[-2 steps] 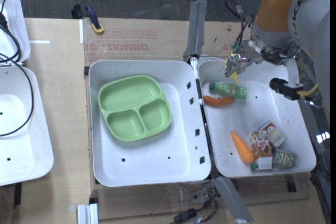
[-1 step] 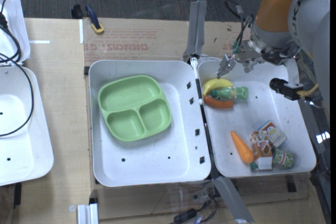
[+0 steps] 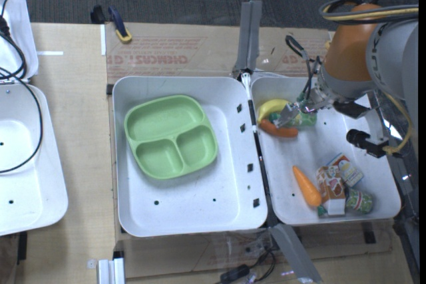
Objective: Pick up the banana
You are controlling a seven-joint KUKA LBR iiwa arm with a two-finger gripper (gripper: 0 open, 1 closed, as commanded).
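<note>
Pincer (image 3: 291,114) sits low at the upper left of the right bin (image 3: 373,209), touching the banana (image 3: 270,107), its grip impossible to tell; the grasp step seems underway, calling next for a firm close and lift.

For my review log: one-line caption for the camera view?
Gripper down at the banana in the right bin; green tray in the left.
</note>
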